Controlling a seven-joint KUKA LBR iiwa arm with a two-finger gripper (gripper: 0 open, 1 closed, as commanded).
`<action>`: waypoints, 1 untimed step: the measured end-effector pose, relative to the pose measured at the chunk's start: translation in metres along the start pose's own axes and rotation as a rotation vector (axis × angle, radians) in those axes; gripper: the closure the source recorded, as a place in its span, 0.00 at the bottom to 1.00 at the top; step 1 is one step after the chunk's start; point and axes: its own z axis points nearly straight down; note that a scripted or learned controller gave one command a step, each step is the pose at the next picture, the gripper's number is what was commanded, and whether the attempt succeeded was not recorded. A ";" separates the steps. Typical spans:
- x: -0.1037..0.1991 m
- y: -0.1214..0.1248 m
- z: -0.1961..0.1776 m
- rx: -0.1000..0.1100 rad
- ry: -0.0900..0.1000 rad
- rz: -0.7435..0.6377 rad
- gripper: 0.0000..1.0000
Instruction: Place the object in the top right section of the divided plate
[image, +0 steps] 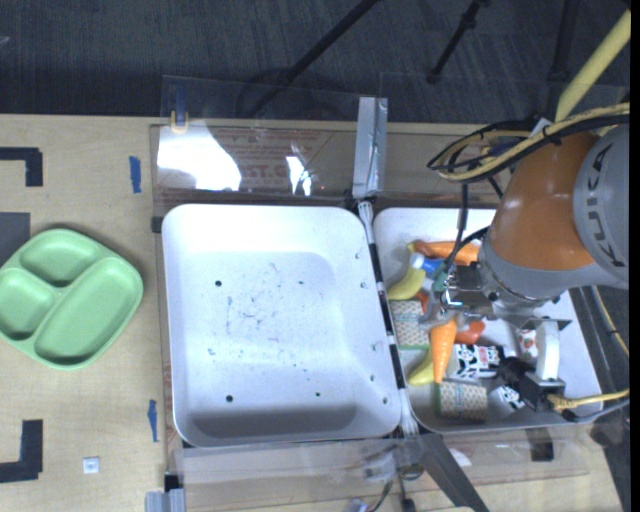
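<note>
Camera view from above puts you over a pale wooden bench (80, 160) carrying two shallow white bins side by side. Your left bin (270, 320) has smooth moulded plastic walls, rounded corners and a faintly scuffed floor, giving broad open room from rim to rim. Its right rim touches the right bin (580, 400), which sits toward the bench's right edge and is crowded.

The grey arm (545, 215) with its glossy orange band reaches in over the right bin and covers much of that bin's far half. The claw (455, 295) sits low among the clutter near the bin's left wall; you cannot tell how it stands, because the wrist hides it.

Around it lie small toy items: a yellow banana (408, 285) shape against the left wall, an orange carrot (442, 345) shape pointing toward the near rim, and a black-and-white printed carton (470, 365) just beside the carrot. You cannot tell which is the object to be moved.

The divided plate (68, 298), matte pale green with soft rounded sections, rests at the bench's left edge, well apart from both bins, with bare wood around it.
</note>
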 end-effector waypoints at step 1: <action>0.039 -0.018 0.027 0.003 -0.001 -0.092 1.00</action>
